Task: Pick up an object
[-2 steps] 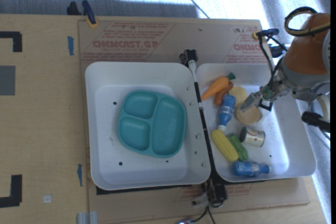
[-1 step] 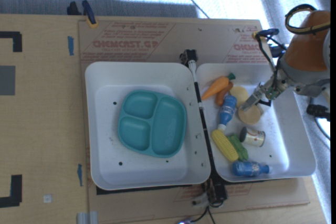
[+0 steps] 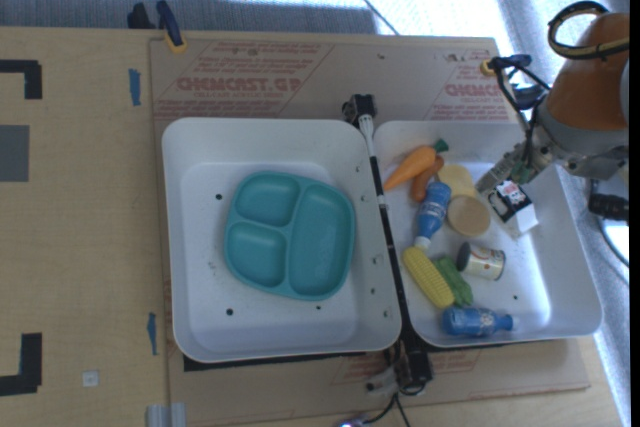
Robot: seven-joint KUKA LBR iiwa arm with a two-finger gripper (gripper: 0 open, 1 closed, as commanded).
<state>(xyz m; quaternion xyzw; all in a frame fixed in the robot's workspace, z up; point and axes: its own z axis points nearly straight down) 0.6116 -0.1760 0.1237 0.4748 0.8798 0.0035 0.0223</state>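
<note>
The likeliest pick is the small white carton [image 3: 513, 204] with black and red print, lying in the right bin [image 3: 570, 315] toward its far right side. The gripper [image 3: 505, 177] hangs just above and left of that carton, close enough that a grasp looks imminent, yet nothing sits between its tips. Whether they stand open or closed cannot be told; they blur into the carton's edge.

Taking the carton as the landmark: a tan wooden disc [image 3: 468, 215] lies just to its left, with a paler yellow piece [image 3: 456, 179] beyond that. Further left a blue bottle [image 3: 432, 211] leans beside a carrot [image 3: 414, 165]. Below the carton rests a small can [image 3: 482, 261], then a corn cob [image 3: 428, 277], and a second blue bottle [image 3: 478, 321] near the bin's front wall. The pile is crowded, so the carton's free right side suits an approach. Well left, the other bin [image 3: 190, 215] carries a teal divided plate [image 3: 290, 235].
</note>
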